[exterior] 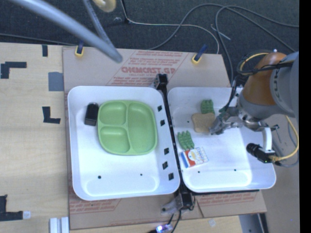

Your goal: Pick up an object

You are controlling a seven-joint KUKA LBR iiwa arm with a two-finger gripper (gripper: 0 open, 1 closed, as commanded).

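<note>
In the right bin (252,176), the claw (217,125) touches a tan block (200,122); its grip state is unclear.

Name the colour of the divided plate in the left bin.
Light green, in the camera view: divided plate.

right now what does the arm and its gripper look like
The arm is bulky and grey with a rounded orange band above the wrist. Yellow and dark cables loop around it. The gripper is a small dark grey metal piece. A black cylindrical fitting sticks out below the wrist.
</note>
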